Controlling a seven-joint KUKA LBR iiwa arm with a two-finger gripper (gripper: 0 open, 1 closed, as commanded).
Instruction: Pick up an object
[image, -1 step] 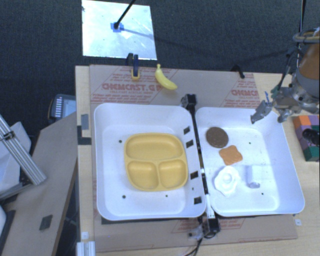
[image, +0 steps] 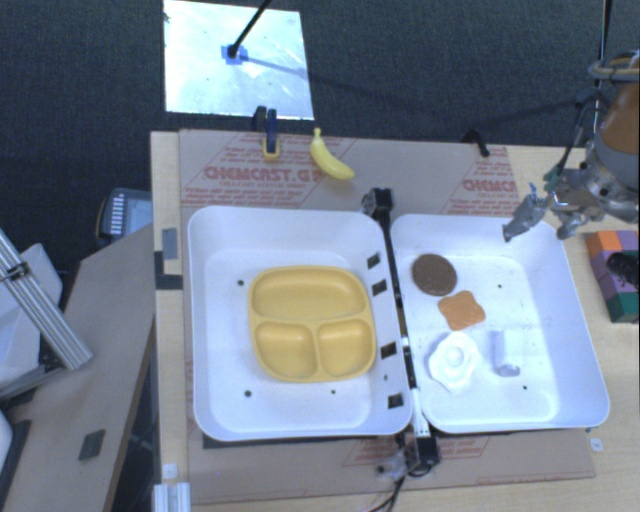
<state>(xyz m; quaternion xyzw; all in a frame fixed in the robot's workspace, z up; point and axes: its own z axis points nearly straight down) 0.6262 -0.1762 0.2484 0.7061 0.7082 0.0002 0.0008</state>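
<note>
The gripper (image: 540, 212) hangs over the far right corner of the right bin (image: 570, 300), fingers spread, gripping nothing. The arm above it is cut off at the frame edge. Below-left of the gripper lie a brown disc (image: 434, 273), an orange piece (image: 462, 311) and a white fried-egg shape (image: 453, 361). A pale cylinder (image: 501, 351) is hard to make out against the white floor.

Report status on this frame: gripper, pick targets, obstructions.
Gripper open, nothing held, above right bin's far corner. Brown disc, orange piece, white piece lying loose. Nothing blocking.
</note>
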